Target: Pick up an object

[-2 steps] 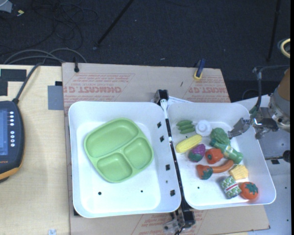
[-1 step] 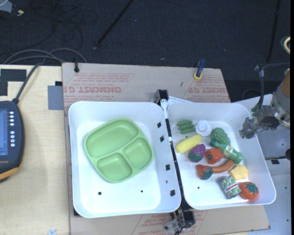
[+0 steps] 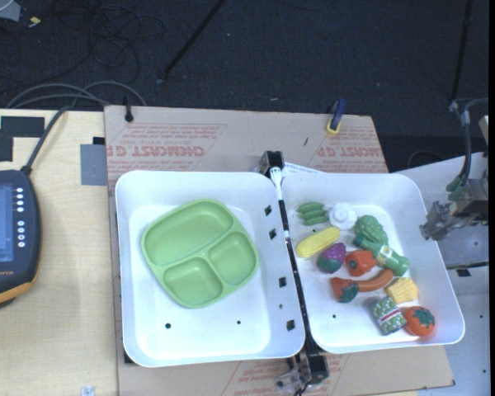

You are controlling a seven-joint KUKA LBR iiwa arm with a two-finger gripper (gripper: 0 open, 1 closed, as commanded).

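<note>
Small plastic toy foods (image 3: 359,262) lie heaped in the right white bin (image 3: 433,221), within reach of the hand (image 3: 445,217), seemingly parked at its rim; its grip state I cannot tell.

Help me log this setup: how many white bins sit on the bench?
2: the left bin holds a green tray; the right bin holds the toy food.

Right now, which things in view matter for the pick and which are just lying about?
For the pick: toy foods in the right bin, such as corn, broccoli, tomato.

Lying about: green divided plate in the left bin, teach pendant, blue-and-yellow clamp.
</note>
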